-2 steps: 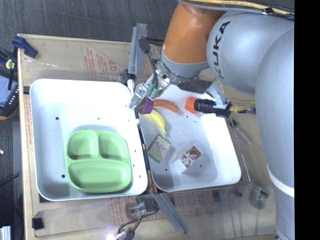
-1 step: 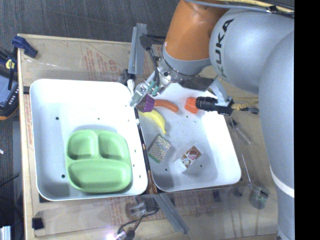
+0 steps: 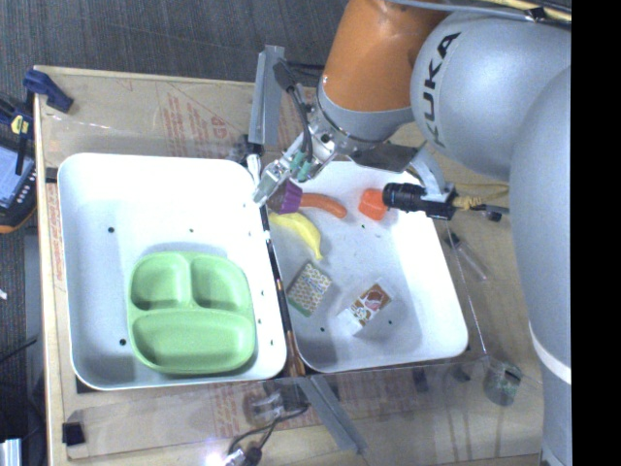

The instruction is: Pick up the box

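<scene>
Gripper (image 3: pixel 277 184) at right bin's (image 3: pixel 441 299) 11 o'clock corner, fingers closed on purple object (image 3: pixel 287 197). Box (image 3: pixel 371 304) lies at 5 o'clock, well apart. Risk: wrong item lifted, box left behind.

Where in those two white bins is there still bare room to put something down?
The left bin has a bare floor above the green tray. The right bin is bare at its right side, beyond the small box. It is crowded at the top left, where the claw, purple piece, banana and carrot cluster.

Grey KUKA-marked arm (image 3: pixel 505 95), orange band, seemingly black cable.
</scene>
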Controlling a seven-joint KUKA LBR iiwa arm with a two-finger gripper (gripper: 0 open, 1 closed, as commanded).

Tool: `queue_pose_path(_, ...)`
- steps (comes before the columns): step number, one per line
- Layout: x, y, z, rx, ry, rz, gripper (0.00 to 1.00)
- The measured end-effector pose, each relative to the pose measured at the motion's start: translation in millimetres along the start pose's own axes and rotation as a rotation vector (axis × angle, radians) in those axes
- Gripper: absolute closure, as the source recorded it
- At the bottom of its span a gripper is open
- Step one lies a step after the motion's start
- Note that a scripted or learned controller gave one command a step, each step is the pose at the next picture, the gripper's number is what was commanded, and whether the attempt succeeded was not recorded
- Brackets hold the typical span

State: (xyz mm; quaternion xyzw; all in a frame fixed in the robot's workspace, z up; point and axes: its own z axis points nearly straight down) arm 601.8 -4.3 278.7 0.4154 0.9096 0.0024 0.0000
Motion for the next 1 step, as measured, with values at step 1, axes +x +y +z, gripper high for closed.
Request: queue_pose_path(1,1.2,-2.8,6.2,0.007,0.001,-0.513,1.0)
